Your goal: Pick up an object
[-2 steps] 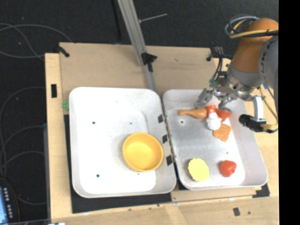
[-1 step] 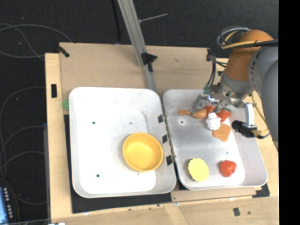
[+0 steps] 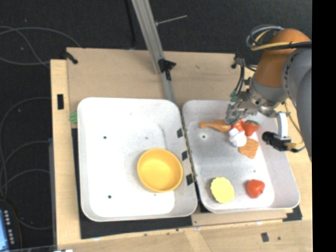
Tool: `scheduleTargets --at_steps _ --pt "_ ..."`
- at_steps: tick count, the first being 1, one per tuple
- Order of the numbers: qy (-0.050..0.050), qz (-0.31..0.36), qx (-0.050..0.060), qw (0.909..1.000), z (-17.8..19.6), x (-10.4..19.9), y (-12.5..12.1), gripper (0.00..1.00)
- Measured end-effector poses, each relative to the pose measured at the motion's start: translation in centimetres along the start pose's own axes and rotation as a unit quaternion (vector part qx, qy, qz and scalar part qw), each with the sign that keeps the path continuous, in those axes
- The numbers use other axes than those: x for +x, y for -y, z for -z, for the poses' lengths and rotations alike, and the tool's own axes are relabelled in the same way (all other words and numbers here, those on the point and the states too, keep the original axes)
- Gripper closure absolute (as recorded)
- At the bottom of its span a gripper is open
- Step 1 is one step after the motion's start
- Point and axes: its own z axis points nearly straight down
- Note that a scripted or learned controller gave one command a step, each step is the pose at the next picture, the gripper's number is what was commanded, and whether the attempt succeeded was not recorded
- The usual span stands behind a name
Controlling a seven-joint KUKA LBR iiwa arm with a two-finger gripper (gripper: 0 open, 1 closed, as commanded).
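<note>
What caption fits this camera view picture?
Tool over the right bin's toy pile; yellow bowl in the left bin.

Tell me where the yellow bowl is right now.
The yellow bowl sits in the left bin, near its lower right corner, close to the divide with the right bin.

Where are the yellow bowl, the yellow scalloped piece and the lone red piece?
yellow bowl (image 3: 159,170), camera view, its inside floor.
yellow scalloped piece (image 3: 222,189), camera view, its top face.
lone red piece (image 3: 255,188), camera view, its middle.
</note>
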Motion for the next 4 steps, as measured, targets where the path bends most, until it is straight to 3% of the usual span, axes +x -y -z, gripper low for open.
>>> scheduleTargets --at_steps 1,2,3,4 --pt "-0.001 0.003 -0.003 1.0 6.3 0.4 -0.7 1.0" --pt "-0.001 0.002 0.0 1.0 11.4 0.2 0.2 1.0" --pt "-0.001 0.003 -0.001 1.0 14.3 0.0 0.1 1.0" --pt "-0.002 0.005 0.002 1.0 12.7 5.1 0.5 1.0"
